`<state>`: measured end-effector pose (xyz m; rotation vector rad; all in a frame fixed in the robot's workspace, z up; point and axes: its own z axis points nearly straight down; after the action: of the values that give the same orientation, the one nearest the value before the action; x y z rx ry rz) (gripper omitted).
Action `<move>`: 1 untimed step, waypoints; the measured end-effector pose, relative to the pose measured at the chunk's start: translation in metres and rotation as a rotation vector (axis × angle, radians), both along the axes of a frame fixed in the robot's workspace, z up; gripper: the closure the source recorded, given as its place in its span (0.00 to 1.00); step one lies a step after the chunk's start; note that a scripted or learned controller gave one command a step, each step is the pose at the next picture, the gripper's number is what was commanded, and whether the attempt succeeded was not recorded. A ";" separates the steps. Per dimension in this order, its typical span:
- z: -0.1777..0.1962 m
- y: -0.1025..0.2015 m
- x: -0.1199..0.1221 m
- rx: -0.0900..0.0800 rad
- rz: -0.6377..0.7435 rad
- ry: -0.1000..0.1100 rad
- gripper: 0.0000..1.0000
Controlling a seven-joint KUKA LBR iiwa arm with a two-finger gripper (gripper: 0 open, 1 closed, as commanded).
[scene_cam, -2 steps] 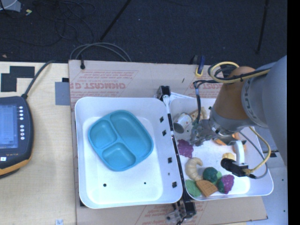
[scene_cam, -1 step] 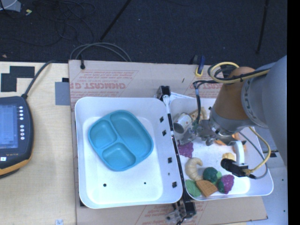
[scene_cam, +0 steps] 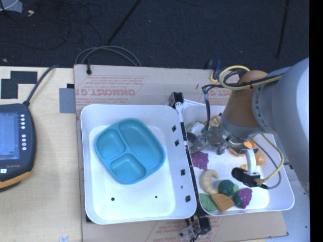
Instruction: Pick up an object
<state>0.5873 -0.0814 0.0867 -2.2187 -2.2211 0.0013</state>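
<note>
The right bin holds several small toys: a purple grape bunch, a beige croissant-shaped piece, a green lump, a second purple bunch, a tan cracker and an orange piece. My gripper is down in the far left part of this bin, just above the first grape bunch and close to the wall between the bins. The wrist and its cables hide the toys beneath it. A blue divided plate lies in the left bin.
A teach pendant rests on the bench at the far left. Both bins sit on a sheet of cardboard. Black cables run across the dark floor behind. The arm's body covers the right bin's far right corner.
</note>
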 end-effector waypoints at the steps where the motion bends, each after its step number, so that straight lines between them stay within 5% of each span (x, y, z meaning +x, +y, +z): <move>1: 0.001 -0.002 0.033 -0.001 0.000 -0.001 0.00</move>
<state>0.6206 -0.0838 0.0876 -2.2201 -2.2217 0.0002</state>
